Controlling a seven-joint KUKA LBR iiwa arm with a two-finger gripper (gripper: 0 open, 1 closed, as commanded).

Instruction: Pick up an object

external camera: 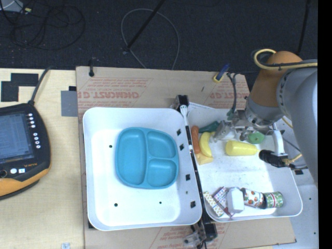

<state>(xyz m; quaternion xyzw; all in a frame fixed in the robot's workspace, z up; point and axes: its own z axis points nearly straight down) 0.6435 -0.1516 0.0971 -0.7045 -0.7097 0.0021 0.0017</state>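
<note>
The grey arm (303,113) reaches in from the right, orange band uppermost, its end effector (236,130) angled down

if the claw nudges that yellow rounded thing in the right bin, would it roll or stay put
The yellow rounded object looks smooth and rounded, lying on its side, so it would probably roll or skid across the right bin. It looks like a hollow plastic toy, so likely light. Its curved sides might slip from the claw.

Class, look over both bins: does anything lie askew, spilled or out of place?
Nothing is spilled or broken. The blue plate lies flat in the left bin. In the right bin, a small bottle lies on its side by the near wall, and the toys sit in a loose jumble near the hand.
</note>
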